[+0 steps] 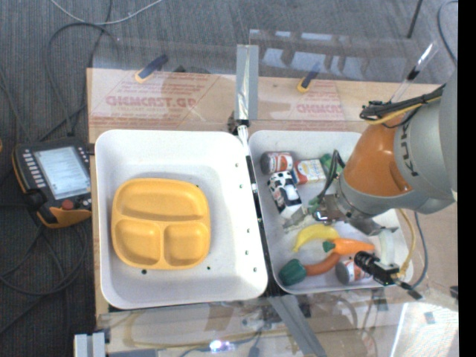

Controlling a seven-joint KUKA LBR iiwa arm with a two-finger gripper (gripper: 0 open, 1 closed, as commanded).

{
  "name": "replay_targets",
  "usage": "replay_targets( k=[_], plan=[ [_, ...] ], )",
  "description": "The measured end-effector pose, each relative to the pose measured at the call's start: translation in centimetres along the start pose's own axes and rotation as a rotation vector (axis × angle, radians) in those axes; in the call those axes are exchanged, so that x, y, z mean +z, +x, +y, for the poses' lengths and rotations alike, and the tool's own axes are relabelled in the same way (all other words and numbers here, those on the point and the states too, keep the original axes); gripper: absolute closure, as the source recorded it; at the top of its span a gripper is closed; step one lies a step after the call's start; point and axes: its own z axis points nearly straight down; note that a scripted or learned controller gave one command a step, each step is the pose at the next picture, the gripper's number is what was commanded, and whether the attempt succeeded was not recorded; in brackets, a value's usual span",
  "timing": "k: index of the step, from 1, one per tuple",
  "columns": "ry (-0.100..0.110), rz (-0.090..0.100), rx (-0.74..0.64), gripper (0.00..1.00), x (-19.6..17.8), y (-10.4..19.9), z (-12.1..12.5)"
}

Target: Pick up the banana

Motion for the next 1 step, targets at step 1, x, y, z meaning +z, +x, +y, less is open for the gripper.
replay_targets(
  k=[1],
  plan=[
    [-0.002,-0.006,0.057,0.0,-0.09,0.98,-3.24]
  ],
)
